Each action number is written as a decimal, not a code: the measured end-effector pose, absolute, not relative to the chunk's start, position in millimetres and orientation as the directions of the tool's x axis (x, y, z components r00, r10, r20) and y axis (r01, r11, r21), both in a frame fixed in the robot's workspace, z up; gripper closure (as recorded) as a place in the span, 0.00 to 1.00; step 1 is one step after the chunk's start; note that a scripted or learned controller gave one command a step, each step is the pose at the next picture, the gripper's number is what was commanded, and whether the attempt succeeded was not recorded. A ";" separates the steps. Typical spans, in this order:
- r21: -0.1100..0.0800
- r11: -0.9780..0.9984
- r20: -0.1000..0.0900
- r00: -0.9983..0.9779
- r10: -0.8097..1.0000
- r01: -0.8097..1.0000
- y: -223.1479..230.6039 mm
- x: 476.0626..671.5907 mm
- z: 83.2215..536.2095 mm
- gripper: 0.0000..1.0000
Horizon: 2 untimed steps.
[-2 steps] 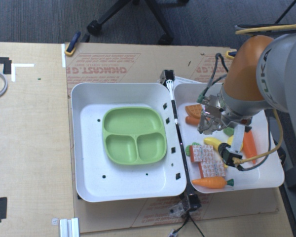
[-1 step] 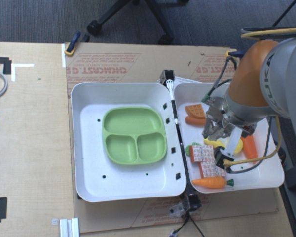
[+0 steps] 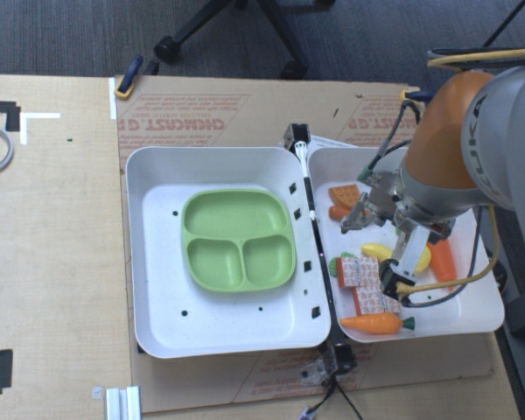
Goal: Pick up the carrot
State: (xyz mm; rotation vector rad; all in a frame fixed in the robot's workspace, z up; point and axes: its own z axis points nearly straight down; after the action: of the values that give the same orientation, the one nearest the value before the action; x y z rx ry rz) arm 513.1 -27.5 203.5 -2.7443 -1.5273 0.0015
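Two white bins are sitting side by side on the counter (image 3: 52, 278). The left bin (image 3: 149, 261), at 9 o'clock, is holding a green divided plate (image 3: 239, 239) with three compartments, one long and two smaller ones toward 6 o'clock.

The right bin (image 3: 472, 309), at 3 o'clock, is carrying a cluster of toy foods. An orange chunk (image 3: 343, 196) is resting toward its 11 o'clock corner, a yellow piece (image 3: 376, 252) is lying near its middle, and a red-and-white patterned box (image 3: 360, 272) is sitting just toward 7 o'clock of that. An orange piece (image 3: 444, 262) is lying toward 3 o'clock.

The carrot (image 3: 372, 324) is lying flat along the right bin's 6 o'clock wall, just below the box. Its long axis is running from 9 to 3 o'clock, the tapered tip is pointing to 9 o'clock and the green stub is facing 3 o'clock.

The arm (image 3: 455, 147) is reaching over the right bin, and the gripper (image 3: 357, 217) is hanging between the orange chunk and the yellow piece, apart from the carrot. Whether it is open or closed cannot be told from this angle.
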 end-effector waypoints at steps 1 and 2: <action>-0.002 -0.482 -0.002 0.482 0.876 0.876 11.3 571.3 191.7 0.00; -0.001 -0.351 -0.002 0.351 0.936 0.936 -38.9 609.7 288.9 0.00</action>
State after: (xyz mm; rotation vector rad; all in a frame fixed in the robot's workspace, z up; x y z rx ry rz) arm 609.7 -38.9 288.9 -2.5829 -1.7896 0.0030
